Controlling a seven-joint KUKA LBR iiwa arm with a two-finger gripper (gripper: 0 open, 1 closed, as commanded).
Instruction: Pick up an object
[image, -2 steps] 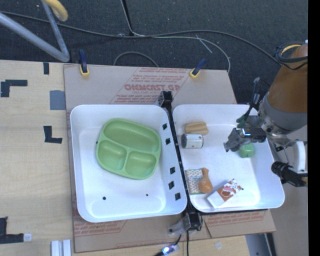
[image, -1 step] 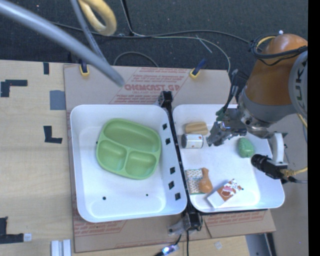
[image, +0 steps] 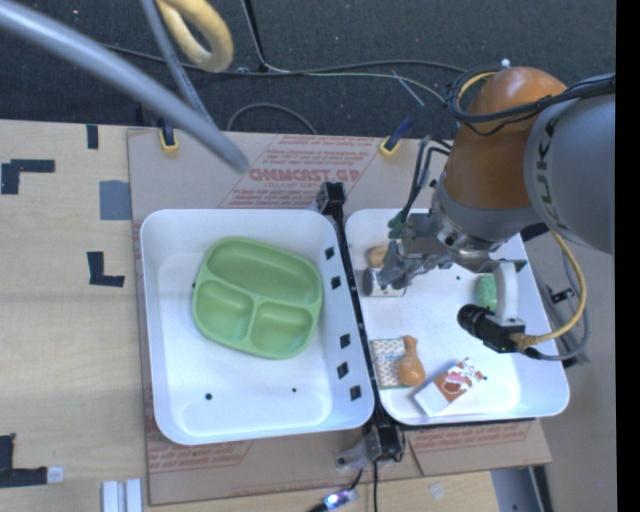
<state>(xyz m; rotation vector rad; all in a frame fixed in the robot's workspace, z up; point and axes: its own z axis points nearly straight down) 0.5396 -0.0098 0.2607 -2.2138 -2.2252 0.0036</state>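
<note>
My gripper (image: 386, 278) hangs low over the far left part of the right bin (image: 540, 400), close to the divider between the bins. A small tan object (image: 375, 255) lies right beside it, partly hidden by the gripper body. Nearer the front of this bin lie an orange toy (image: 410, 366) on a small patterned square (image: 386, 351) and a white and red box (image: 451, 385). A green object (image: 487, 292) rests by the bin's right side, under the arm. I cannot see anything between the gripper and the bin floor.
The left bin (image: 170, 400) holds a green divided plate (image: 258, 297). A black clip rail (image: 345, 320) runs between the bins. A black cylinder with a yellow cable (image: 490, 328) hangs off the arm over the right bin. A grey pole (image: 130, 75) crosses the upper left.
</note>
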